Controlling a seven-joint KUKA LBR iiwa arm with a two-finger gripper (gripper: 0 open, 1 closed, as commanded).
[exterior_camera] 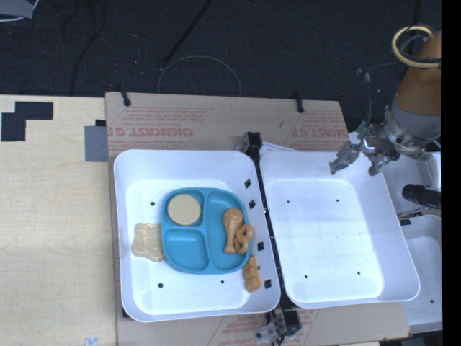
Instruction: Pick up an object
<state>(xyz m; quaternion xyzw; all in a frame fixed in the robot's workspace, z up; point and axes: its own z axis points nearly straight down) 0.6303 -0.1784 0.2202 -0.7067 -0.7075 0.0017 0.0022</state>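
The grey two-finger gripper (359, 161) is hanging over the top right corner of the shallow white right bin (338, 294), its fingers spread apart with nothing between them. Well off to the fingers' left, in the shallow white left bin (137, 171), a blue compartmented plastic tray (191, 254) is holding a round tan cookie (184, 209) and a brown pretzel-like piece (236, 231). A pale bread slice (148, 241) is lying touching the tray's left edge, and a small orange-brown chunk (251, 274) is lying just beside its lower right corner.

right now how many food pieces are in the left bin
4. A round cracker and a drumstick lie in the blue tray; a pale biscuit lies off its left edge, and a small brown piece off its lower right corner.
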